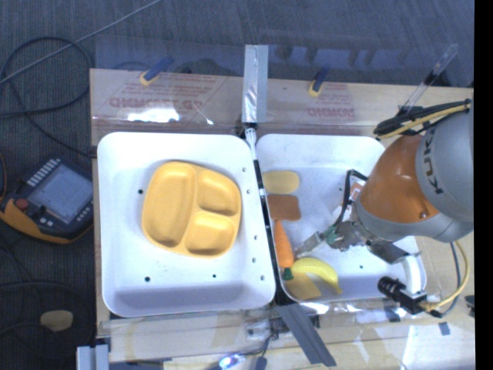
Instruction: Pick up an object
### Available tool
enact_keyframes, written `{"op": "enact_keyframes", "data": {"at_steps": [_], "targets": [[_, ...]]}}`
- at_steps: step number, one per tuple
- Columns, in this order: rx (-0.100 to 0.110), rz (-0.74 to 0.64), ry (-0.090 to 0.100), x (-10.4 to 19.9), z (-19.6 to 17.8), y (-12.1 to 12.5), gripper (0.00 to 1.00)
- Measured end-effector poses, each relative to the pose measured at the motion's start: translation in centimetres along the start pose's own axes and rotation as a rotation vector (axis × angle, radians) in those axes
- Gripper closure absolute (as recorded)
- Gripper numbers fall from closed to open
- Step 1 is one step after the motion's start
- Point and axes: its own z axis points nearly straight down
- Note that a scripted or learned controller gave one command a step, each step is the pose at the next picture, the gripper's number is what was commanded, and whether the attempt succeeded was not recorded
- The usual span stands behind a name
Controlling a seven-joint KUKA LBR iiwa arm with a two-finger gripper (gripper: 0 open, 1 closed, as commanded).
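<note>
The right bin [323, 149] holds several food items along its left side. A tan oval piece [281, 180] lies at the back, with a brown toast-like slab [283, 206] just in front of it. An orange carrot [283, 245] lies along the left wall. A yellow banana [316, 271] rests at the front beside a yellow-orange piece [303, 287]. My gripper [317, 241] hangs low in this bin, right of the carrot and just behind the banana. Nothing shows held in it.
The left bin [115, 284] carries a yellow three-compartment plate [191, 208]. The arm's grey and orange body [408, 191] covers the right bin's right half. A black and yellow handheld controller [50, 199] lies on the floor at the left, with cables around it.
</note>
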Motion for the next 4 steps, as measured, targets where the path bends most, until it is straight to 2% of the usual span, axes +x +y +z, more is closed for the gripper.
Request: {"op": "enact_keyframes", "data": {"at_steps": [1,2,3,4], "targets": [[0.004,0.008,0.004,-1.9,0.3,10.9,0.00],[0.005,-0.629,0.009,-6.2,0.5,14.0,0.00],[0.015,-0.282,0.011,-8.0,-10.5,15.9,0.00],[0.014,-0.186,0.011,-5.3,-14.1,16.0,0.00]]}}
